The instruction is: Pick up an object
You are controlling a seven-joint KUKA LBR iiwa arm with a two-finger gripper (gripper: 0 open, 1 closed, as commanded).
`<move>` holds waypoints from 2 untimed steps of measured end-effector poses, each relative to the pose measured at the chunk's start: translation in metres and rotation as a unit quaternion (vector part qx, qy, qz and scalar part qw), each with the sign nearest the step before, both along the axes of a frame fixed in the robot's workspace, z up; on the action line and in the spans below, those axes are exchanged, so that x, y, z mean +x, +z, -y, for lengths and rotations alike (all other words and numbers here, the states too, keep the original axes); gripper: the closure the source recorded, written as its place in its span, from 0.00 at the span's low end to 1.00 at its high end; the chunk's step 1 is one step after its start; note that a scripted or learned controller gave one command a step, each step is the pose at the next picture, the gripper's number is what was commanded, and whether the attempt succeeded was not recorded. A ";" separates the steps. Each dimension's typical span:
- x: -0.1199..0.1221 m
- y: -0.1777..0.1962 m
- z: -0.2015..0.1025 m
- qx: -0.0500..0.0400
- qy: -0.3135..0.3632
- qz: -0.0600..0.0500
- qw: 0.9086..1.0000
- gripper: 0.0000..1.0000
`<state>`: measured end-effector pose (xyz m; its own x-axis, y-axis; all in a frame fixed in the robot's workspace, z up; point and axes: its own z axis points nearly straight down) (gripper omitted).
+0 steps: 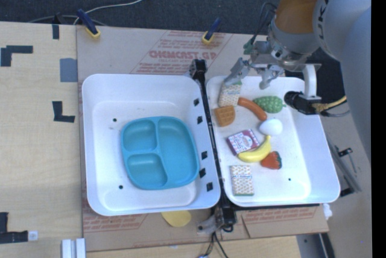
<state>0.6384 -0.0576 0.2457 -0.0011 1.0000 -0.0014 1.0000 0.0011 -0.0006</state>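
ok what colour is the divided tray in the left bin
Light blue; the divided tray shows in the camera view.

Bench (36, 130) with two white bins (96, 148)

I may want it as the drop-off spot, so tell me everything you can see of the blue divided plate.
The blue divided plate is a light blue tray with rounded corners that looks like smooth plastic. Raised ridges split it into three compartments, and nothing lies in them. It lies flat, turned slightly askew, on the floor of the left white bin, a little toward the near side. Only the bin touches it.
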 end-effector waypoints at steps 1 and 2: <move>-0.011 -0.093 0.074 0.000 -0.001 -0.002 1.000 0.00; 0.007 -0.159 0.103 0.000 0.000 0.000 1.000 0.00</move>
